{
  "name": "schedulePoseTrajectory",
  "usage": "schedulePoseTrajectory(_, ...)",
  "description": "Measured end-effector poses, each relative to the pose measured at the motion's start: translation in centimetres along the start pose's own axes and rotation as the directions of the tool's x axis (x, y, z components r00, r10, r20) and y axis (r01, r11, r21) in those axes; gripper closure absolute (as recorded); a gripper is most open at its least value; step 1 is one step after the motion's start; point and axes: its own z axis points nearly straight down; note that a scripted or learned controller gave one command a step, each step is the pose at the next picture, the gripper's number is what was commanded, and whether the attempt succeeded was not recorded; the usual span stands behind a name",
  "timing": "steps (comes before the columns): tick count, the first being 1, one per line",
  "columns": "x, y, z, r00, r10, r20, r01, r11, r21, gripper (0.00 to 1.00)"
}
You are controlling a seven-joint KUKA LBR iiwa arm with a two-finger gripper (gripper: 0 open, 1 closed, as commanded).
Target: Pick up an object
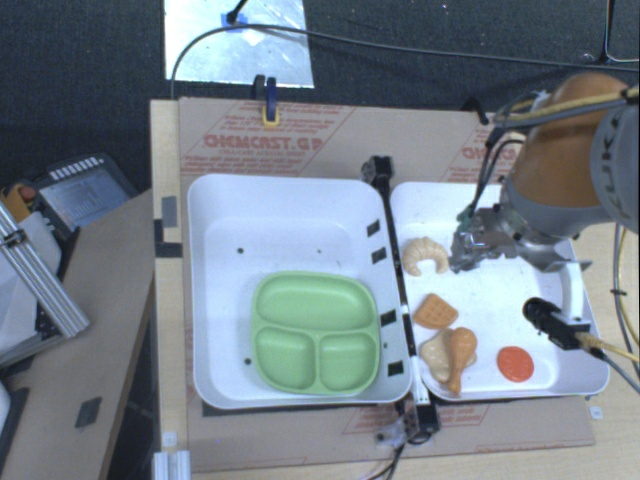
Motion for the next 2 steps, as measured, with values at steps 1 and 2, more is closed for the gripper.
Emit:
schedulePoseTrajectory(1, 6.3, 0.3, -0.6, 1.000, -0.001, 0.000, 0.001, 1.000, 0.001, 1.00)
schedulePoseTrajectory(2, 12.1, 0.3, -1.2, 1.000, 0.000, 0.000, 0.000, 1.000, 0.001, 1.00)
